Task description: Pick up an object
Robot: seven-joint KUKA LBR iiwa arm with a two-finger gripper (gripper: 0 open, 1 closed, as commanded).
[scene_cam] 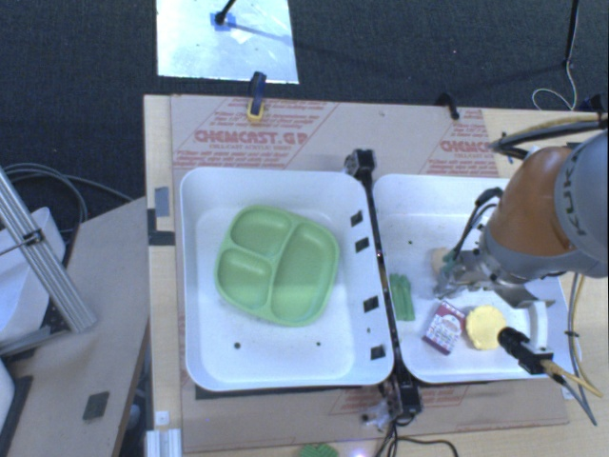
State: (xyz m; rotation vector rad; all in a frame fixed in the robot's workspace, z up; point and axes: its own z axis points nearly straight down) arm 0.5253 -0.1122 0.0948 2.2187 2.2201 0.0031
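My arm (547, 208) looks like smooth, shiny metal with an orange band. The two white bins (205, 255) look like smooth plastic, and so does the green plate (278, 265). The bench (314, 131) looks like flat brown cardboard.

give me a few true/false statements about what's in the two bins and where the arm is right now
1. The green divided plate lies in the left bin. True.
2. The arm reaches over the left bin. False: the gripper is low over the right bin.
3. A yellow round object lies in the right bin. True.
4. The small red and white packet sits on the green plate. False: it lies in the right bin beside the yellow object.
5. A small green object lies near the right bin's left wall. True.
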